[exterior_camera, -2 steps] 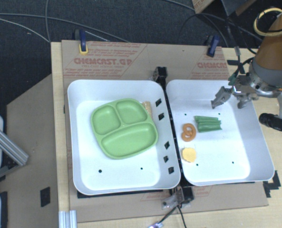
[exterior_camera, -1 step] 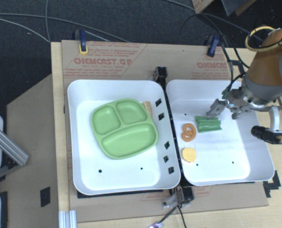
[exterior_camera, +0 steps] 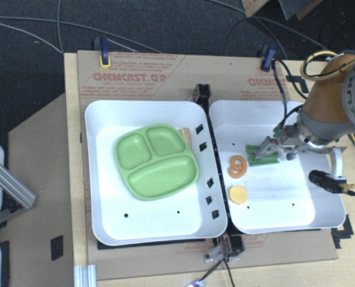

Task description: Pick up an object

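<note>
From the camera above the bench, take the right bin (exterior_camera: 321, 217) as your landmark. The arm (exterior_camera: 331, 97) comes in over that bin's far right corner, its orange band sitting above the grey wrist. The gripper (exterior_camera: 262, 153) reaches toward the bin's middle and hangs low over the floor in the bin's far half. Its tips sit right at a small green object (exterior_camera: 265, 158) lying flat there, but you cannot tell whether the fingers are spread, closed, or gripping that piece, because the metal parts overlap it from this angle.

Toward the left wall of the right bin, you see an orange pretzel-shaped piece (exterior_camera: 237, 167), just beside the green object. Nearer to you along that same wall lies a yellow round piece (exterior_camera: 238, 194), close to the pretzel but apart from it.

Left of the right bin, touching it along the black divider, stands the left bin (exterior_camera: 99, 178). A green divided plate (exterior_camera: 156, 161) lies flat in it, with a small tan item (exterior_camera: 185, 137) at the plate's far right edge.
</note>
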